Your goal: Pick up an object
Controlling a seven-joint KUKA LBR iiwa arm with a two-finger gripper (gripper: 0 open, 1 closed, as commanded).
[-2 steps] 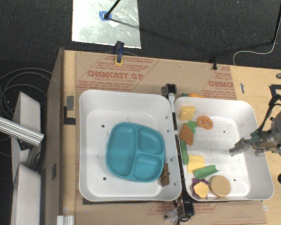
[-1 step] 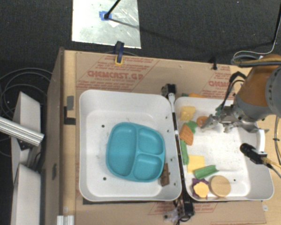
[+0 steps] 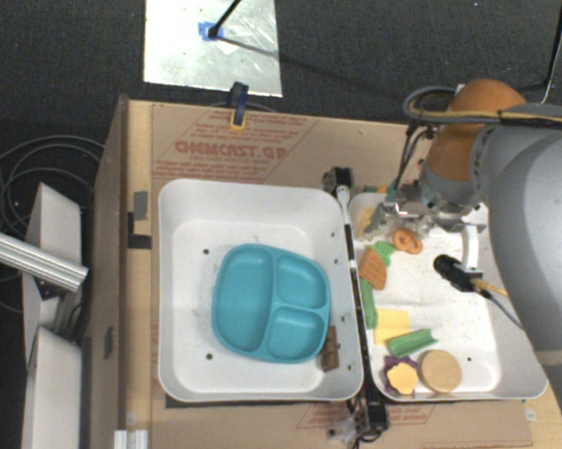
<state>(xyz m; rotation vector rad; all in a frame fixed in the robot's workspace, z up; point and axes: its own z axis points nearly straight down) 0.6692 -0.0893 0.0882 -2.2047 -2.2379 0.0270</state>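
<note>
Grey arm (image 3: 530, 223) fills the right; gripper (image 3: 415, 215) low in the right bin (image 3: 513, 372), grip state can't tell. Orange toy (image 3: 409, 241) just below it, nothing lifted yet.

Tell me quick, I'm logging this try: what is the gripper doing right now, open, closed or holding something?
Gripper: cannot be told; it sits low over the far end of the right bin, beside an orange pretzel-shaped toy.

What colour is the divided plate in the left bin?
Light blue, a turquoise shade; the divided plate shows plainly in the camera view.
</note>
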